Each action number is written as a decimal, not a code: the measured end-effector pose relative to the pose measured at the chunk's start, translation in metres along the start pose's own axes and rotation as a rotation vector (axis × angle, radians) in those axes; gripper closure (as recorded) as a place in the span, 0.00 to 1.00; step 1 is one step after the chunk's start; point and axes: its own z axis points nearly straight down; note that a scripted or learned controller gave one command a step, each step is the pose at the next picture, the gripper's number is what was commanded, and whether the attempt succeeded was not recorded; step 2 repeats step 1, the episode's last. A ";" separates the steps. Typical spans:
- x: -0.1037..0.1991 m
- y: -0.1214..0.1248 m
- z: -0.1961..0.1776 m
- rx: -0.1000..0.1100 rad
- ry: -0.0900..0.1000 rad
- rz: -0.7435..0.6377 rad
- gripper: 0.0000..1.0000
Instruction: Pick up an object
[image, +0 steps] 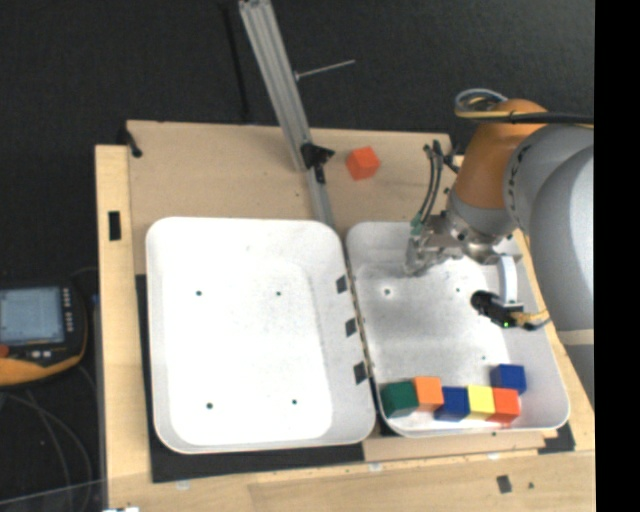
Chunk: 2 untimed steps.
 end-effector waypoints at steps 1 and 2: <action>-0.057 -0.023 -0.055 -0.001 0.000 0.012 1.00; -0.057 -0.023 -0.055 -0.001 0.000 0.012 1.00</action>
